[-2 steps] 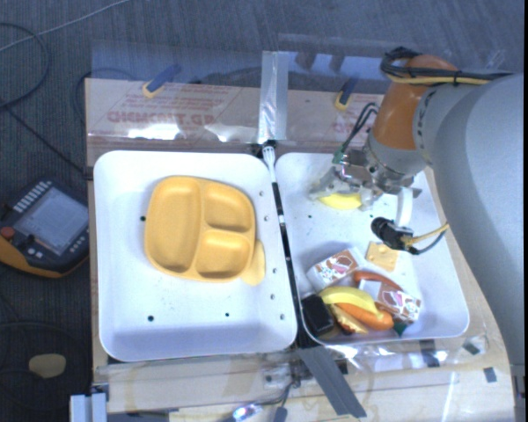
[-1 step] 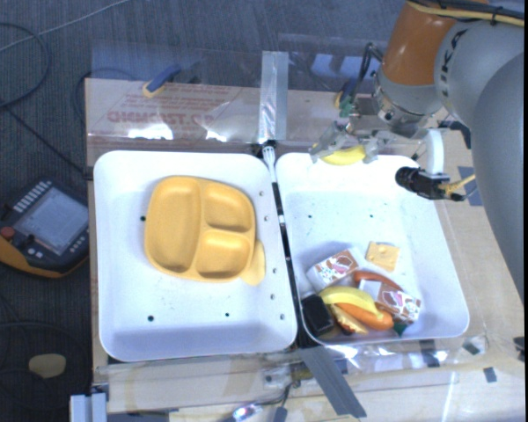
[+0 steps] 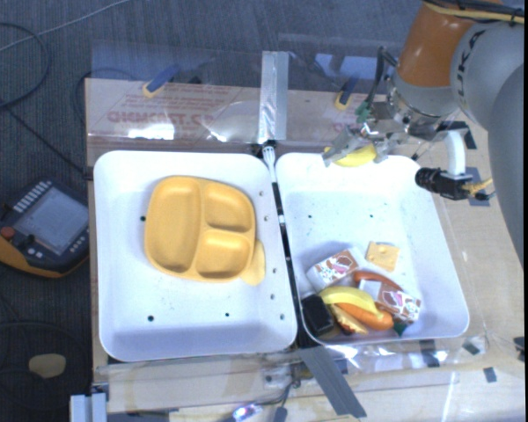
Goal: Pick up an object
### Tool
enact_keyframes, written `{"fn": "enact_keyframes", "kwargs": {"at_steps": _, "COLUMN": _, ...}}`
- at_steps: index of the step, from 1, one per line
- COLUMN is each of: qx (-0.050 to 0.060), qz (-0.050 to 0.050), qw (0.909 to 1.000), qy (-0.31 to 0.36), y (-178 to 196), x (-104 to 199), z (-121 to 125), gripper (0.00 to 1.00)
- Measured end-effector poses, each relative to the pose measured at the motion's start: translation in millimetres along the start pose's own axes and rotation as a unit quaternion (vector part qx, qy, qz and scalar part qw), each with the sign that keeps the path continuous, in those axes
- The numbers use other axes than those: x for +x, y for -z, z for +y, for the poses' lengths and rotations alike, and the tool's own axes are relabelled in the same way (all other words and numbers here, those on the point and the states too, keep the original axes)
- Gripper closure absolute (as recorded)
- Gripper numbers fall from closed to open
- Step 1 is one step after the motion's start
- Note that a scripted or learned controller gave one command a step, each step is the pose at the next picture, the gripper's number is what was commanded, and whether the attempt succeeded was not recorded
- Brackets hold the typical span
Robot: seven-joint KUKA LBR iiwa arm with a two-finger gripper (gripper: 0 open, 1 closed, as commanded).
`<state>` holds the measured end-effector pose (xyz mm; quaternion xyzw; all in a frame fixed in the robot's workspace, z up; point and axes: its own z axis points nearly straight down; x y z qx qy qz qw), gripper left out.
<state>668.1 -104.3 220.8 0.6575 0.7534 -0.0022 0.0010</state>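
Note:
My gripper (image 3: 361,148) hangs over the far edge of the right bin (image 3: 440,236), its fingers shut on a small yellow banana-shaped piece (image 3: 355,156). Lower in that bin lies a heap of toy food: a yellow banana (image 3: 345,298), an orange carrot (image 3: 366,316), a red and white packet (image 3: 334,269), a red sausage-like piece (image 3: 374,281), another red and white packet (image 3: 400,305) and a tan cracker (image 3: 383,256). A black item (image 3: 317,313) lies at the bin's near left corner.
The left bin (image 3: 123,306) holds a yellow divided tray (image 3: 202,227). A teach pendant (image 3: 40,227) lies on the floor at the left. Cardboard and clear plastic sit behind the bins. The arm's grey body rises at the right edge.

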Motion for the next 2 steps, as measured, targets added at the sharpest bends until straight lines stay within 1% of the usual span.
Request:
{"fn": "enact_keyframes", "kwargs": {"at_steps": 1, "qx": 0.002, "qz": 0.0, "qw": 0.9992, "qy": -0.039, "y": -90, "x": -16, "z": -3, "gripper": 1.0}}
{"fn": "enact_keyframes", "kwargs": {"at_steps": 2, "qx": 0.0, "qz": 0.001, "qw": 0.999, "qy": 0.046, "y": -37, "x": 31, "z": -15, "gripper": 1.0}}
